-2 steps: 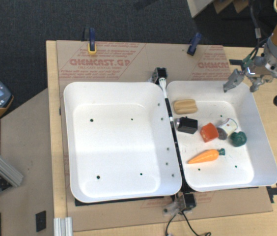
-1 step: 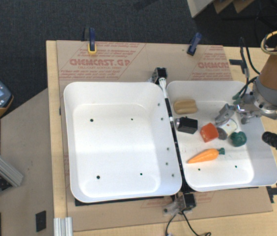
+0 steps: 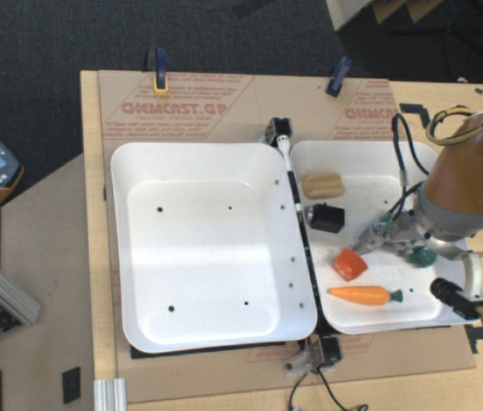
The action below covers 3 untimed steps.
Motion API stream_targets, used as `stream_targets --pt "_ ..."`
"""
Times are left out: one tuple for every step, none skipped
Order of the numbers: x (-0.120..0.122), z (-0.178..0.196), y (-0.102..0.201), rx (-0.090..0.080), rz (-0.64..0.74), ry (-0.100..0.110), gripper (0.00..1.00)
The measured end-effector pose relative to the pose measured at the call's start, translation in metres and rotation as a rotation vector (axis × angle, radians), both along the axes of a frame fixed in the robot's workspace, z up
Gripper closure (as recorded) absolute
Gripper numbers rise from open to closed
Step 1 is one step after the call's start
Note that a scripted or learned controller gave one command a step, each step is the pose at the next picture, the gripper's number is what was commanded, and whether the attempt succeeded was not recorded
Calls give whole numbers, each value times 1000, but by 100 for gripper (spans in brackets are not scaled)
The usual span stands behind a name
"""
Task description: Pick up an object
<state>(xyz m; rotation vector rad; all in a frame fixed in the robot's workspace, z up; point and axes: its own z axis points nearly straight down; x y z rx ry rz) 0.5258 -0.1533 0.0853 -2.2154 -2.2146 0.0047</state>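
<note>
camera view looks down on the worktop [image 3: 224,92], where two white bins sit side by side. the left bin [image 3: 207,247] has nothing lying in it; the right bin [image 3: 370,165] carries all the candidates: a tan block [image 3: 323,185] near its far edge, a small black block [image 3: 326,218] just in front of that, a red-orange block [image 3: 350,265] nearer the middle, and a toy carrot [image 3: 363,295] lying along the near edge.

the step in hand looks like the approach: the arm [image 3: 467,178] reaches in from the right and the gripper [image 3: 389,232] is low over the right bin, beside the red-orange block and not far from the black one. nothing sits between the fingers, so no object has been picked yet. whether they are apart or together i cannot tell, since the wrist hardware around them is a tangle of grey and teal.

by my reading the red-orange block is the nearest target. the next move would call for shifting a little toward it, centring over it, going down until the fingers straddle it, then closing and lifting straight up. the carrot lies just beside that block, so a sloppy descent could nudge it.
</note>
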Motion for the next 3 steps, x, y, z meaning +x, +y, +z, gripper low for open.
stream_targets --pt "23 86 17 -6 4 -18 0" --pt "-28 79 59 0 3 -2 0" --pt "-49 34 62 -2 -1 -1 0"
